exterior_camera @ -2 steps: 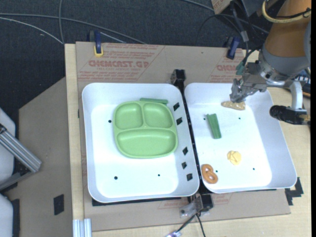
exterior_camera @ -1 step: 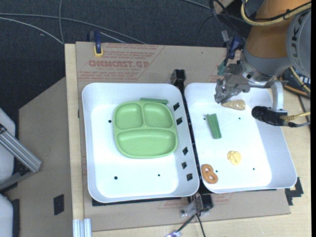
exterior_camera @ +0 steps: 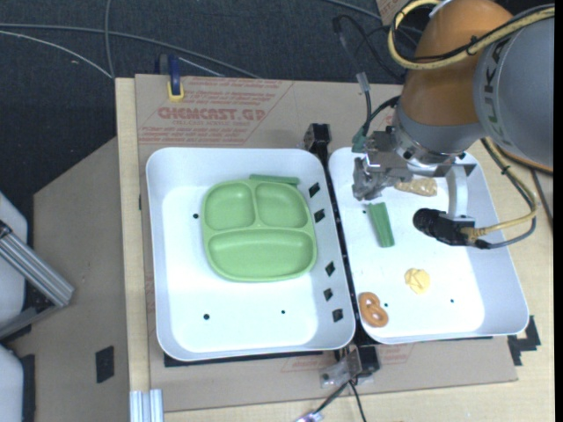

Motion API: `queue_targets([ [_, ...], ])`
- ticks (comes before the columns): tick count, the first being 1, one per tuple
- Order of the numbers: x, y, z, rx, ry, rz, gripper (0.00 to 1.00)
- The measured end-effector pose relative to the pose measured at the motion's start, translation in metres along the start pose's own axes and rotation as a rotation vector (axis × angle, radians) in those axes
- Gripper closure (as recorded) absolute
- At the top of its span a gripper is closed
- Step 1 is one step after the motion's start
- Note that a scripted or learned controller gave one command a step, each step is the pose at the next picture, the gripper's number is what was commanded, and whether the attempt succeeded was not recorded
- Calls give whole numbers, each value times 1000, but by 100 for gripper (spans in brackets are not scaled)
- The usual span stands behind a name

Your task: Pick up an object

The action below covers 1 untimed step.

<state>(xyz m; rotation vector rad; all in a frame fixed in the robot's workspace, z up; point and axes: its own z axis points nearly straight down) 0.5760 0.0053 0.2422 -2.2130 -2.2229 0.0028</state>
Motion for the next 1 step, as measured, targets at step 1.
queue_targets([
  [1, 56, 0, 16, 0, 1, -2, 100],
])
